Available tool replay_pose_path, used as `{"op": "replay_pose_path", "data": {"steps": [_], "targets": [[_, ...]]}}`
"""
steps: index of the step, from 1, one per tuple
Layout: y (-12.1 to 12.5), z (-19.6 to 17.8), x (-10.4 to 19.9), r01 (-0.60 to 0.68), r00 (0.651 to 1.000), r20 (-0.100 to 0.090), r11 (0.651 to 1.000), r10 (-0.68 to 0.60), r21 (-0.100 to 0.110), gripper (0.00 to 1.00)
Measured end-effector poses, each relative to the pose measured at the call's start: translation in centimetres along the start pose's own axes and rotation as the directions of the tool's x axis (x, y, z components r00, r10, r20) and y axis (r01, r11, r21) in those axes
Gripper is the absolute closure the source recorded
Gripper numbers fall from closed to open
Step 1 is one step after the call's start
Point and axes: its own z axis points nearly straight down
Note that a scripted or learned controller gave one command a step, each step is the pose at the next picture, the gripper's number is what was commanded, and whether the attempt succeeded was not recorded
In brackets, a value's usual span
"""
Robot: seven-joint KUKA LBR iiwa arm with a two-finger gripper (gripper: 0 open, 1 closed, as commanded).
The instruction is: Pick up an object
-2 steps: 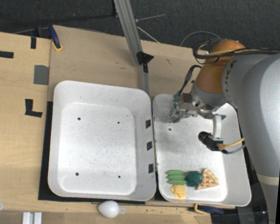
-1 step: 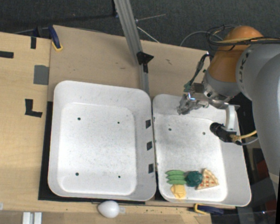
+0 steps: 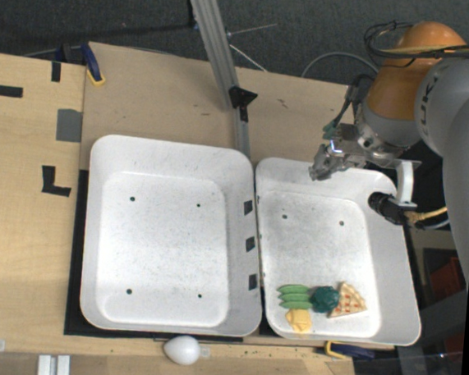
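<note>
Gripper (image 3: 325, 168) over right bin's (image 3: 394, 243) far rim, too small to tell its state, toys (image 3: 321, 301) bunched together

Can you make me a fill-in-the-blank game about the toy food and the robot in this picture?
1. The toy pizza slice, green pea pod and yellow toy corn all lie in the ____ bin.
2. A white ____-shaped object lies on the bench in front of the left bin.
3. The gripper hovers over the right bin's ____ edge, away from the toys.

Missing words: right; egg; far
</note>
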Motion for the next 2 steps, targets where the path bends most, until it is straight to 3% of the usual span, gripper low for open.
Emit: {"op": "replay_pose_path", "data": {"steps": [1, 2], "targets": [[-0.3, -4.8, -0.7, 0.000, 1.000, 0.000, 1.000, 0.000, 0.000, 1.00], [-1.7, -4.1, 3.4, 0.003, 1.000, -0.002, 1.000, -0.003, 0.006, 1.00]]}}
